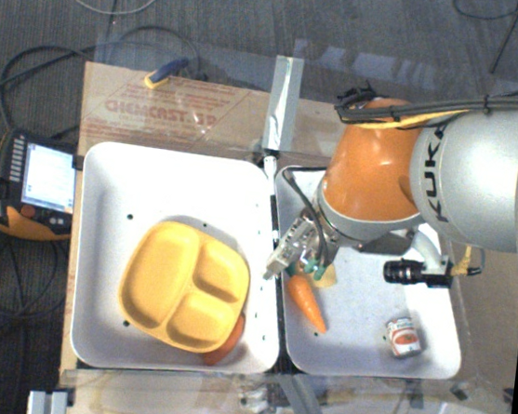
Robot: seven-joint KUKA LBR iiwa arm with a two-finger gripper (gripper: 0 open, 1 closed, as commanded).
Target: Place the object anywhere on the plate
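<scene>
A yellow divided plate [186, 284] lies tilted in the left bin [112, 183]. An orange carrot [308, 303] lies in the right bin [427, 363] near its left wall, with its green stub at the upper end. My gripper [302, 256] hangs low directly over the carrot's upper end, close to the wall between the two bins. The orange wrist band and the grey arm cover the upper part of the right bin.
A small red and white object [403, 336] lies at the right bin's lower right. A reddish thing [229, 342] peeks out from under the plate's lower right edge. A black cylinder [410, 272] juts from the wrist.
</scene>
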